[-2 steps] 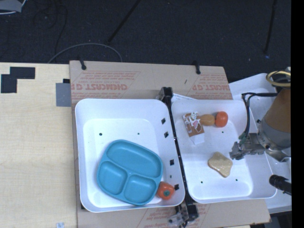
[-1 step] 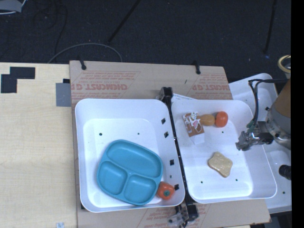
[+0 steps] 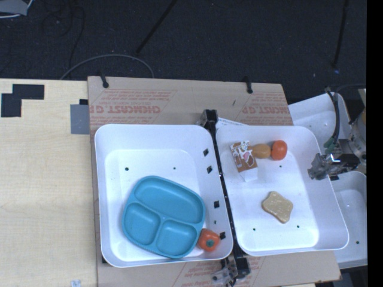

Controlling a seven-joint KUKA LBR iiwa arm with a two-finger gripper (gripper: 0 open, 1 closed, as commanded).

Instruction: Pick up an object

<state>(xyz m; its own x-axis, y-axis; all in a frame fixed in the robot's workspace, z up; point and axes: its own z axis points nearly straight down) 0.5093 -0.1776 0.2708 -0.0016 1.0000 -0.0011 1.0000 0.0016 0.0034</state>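
The left bin [image 3: 114, 160] holds a blue divided plate [image 3: 163, 216] lying flat, with a small red tomato-like item [image 3: 208, 240] touching the plate's lower right corner, close to the bin wall. The right bin [image 3: 311, 232] carries the likelier pick candidates, spread loosely enough for a gripper to get round them: a small carton [image 3: 243, 156] upright near the top, a tan piece [image 3: 261, 151] just beside it touching an orange-red ball [image 3: 279, 150], and a bread-like slice [image 3: 277, 207] lying alone, well apart from the rest. The gripper [image 3: 326, 166] sits at the right bin's outer rim — apparently clear of every object, carrying nothing. Whether it is open or closed cannot be told; the view there is small and cluttered.
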